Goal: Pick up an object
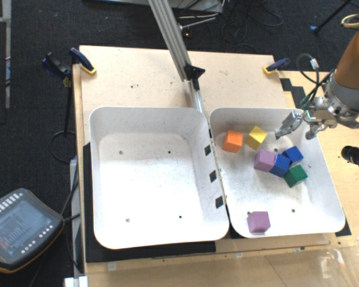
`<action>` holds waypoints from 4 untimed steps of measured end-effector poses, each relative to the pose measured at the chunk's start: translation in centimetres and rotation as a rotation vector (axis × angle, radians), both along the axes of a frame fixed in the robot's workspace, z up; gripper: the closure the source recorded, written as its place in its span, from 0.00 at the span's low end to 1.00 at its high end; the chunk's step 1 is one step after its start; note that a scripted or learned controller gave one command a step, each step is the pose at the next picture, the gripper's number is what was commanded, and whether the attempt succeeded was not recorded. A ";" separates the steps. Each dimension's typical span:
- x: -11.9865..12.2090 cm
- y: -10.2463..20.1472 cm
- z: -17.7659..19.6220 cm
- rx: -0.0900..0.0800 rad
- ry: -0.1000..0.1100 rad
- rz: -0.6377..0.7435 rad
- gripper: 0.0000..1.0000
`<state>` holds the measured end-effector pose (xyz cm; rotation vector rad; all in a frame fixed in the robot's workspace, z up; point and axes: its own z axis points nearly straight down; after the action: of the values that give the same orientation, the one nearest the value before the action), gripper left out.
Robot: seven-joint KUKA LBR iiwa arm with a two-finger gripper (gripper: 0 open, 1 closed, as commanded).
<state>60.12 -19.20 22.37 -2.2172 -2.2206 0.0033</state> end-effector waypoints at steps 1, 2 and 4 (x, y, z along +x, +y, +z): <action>0.1 0.0 0.2 -0.002 -0.004 0.001 0.00; 0.7 0.1 -5.9 0.000 0.001 0.001 0.00; 1.4 -0.1 -10.8 -0.003 -0.012 0.000 0.00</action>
<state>61.55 -19.28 11.61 -2.2244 -2.2288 -0.0062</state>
